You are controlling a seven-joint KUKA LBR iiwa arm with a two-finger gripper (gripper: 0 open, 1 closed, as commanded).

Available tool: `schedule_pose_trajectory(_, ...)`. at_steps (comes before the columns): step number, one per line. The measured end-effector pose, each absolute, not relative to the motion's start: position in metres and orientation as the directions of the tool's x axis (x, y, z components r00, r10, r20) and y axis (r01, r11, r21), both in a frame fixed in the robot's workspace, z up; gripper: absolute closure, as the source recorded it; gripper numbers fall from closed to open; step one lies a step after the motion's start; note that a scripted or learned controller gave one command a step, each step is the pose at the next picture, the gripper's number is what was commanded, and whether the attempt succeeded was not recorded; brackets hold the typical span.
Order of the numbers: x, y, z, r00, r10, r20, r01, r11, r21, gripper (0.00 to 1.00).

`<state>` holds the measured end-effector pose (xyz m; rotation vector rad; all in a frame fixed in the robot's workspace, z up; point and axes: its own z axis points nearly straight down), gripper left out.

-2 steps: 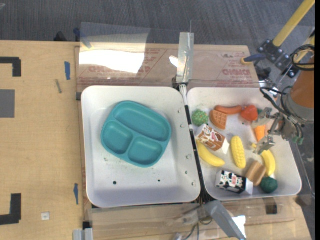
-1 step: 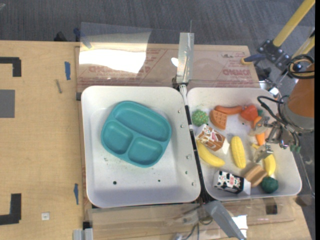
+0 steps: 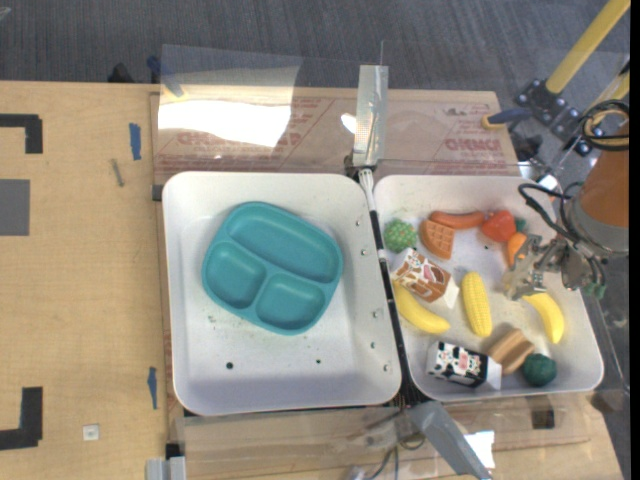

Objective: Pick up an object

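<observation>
My gripper (image 3: pixel 538 271) hangs over the right side of the right bin (image 3: pixel 590 373), just above a small yellow banana (image 3: pixel 548 317) and right of a corn cob (image 3: pixel 476 303). Nothing is visibly held in it. Several other toy foods lie in that bin: a green broccoli piece (image 3: pixel 400 234), an orange waffle-like piece (image 3: pixel 444 232), a red-orange item (image 3: pixel 500 225), a printed snack pack (image 3: pixel 422 276), a second banana (image 3: pixel 420 314), a black-and-white carton (image 3: pixel 458 363), a brown bread piece (image 3: pixel 508 346) and a dark green item (image 3: pixel 540 369).
The left bin (image 3: pixel 190 368) holds a teal divided plate (image 3: pixel 270 266). A clear upright divider (image 3: pixel 370 118) stands behind the seam between the bins. The arm's orange band (image 3: pixel 610 193) and cables crowd the right bin's right edge.
</observation>
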<state>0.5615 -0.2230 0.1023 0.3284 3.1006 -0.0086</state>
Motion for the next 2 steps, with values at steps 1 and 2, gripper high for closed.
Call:
schedule_pose_trajectory(1, 0.561, -0.223, 0.101, -0.978, 0.209, -0.022, 0.209, 0.978, -0.003, 0.00)
schedule_pose_trajectory(2, 0.548, -0.223, 0.089, -0.995, 0.096, -0.010, 0.096, 0.995, -0.001, 0.00)
